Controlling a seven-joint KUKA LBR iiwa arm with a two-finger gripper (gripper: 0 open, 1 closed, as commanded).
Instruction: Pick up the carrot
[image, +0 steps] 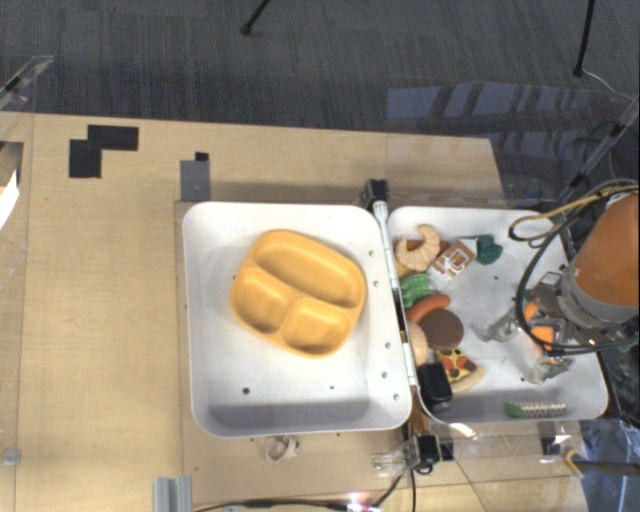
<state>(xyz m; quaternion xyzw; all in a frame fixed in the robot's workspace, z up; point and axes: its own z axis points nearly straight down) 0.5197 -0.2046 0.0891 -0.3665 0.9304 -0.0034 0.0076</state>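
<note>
On the wooden bench we see two shallow white bins side by side. We see the left bin holding a yellow plate with three compartments, sitting a little tilted near the bin's middle.

We see the right bin crowded with small toy foods along its left edge. From top to bottom there we make out a pale croissant, a small orange-and-white packet, a teal piece, a green leafy item, a reddish sausage, a round brown disc, a slice of pizza and a black object. A small green strip lies near the bin's lower right wall.

We see the arm coming in from the right, its orange band above the wrist, with cables looping over it. The claw is lowered into the right side of the right bin. One metal finger points left and another sits lower down, so we read the claw as spread apart. An orange shape that we take to be the carrot shows between them, close under the wrist; we cannot tell whether the fingers touch it, and part of it is hidden by the claw.
</note>
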